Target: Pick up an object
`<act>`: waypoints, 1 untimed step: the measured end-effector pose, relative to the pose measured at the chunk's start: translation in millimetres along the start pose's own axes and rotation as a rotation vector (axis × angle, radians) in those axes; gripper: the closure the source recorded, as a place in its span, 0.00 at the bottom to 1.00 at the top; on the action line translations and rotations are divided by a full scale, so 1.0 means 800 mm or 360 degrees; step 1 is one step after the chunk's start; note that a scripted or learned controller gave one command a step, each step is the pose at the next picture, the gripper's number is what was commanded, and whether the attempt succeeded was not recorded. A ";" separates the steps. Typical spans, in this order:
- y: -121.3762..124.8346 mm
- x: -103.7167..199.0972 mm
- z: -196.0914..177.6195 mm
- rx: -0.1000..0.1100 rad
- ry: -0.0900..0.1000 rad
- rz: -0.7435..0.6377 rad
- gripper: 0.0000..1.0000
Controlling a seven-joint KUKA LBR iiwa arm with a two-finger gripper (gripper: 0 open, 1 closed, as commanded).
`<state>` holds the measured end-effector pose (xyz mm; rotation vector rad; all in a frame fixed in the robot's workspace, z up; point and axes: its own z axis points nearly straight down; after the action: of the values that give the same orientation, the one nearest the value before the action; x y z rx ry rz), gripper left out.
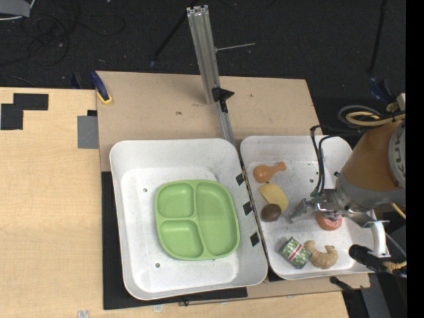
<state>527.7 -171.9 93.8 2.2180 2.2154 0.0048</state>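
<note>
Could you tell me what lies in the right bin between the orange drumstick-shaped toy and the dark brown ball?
In the camera view, a yellow wedge-shaped piece lies between the orange drumstick-shaped toy and the dark brown ball.

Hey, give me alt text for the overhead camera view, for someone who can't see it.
A grey and orange robot arm reaches from the right into the right white bin, which holds a small orange drumstick-shaped toy, a yellow piece, a brown ball, a green can and a tan piece. The left white bin holds a green divided plate.
</note>
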 end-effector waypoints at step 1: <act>0.003 -0.010 -0.018 -0.0028 -0.0030 0.0011 1.00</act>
<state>530.3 -179.8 108.1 2.2074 2.1893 0.0033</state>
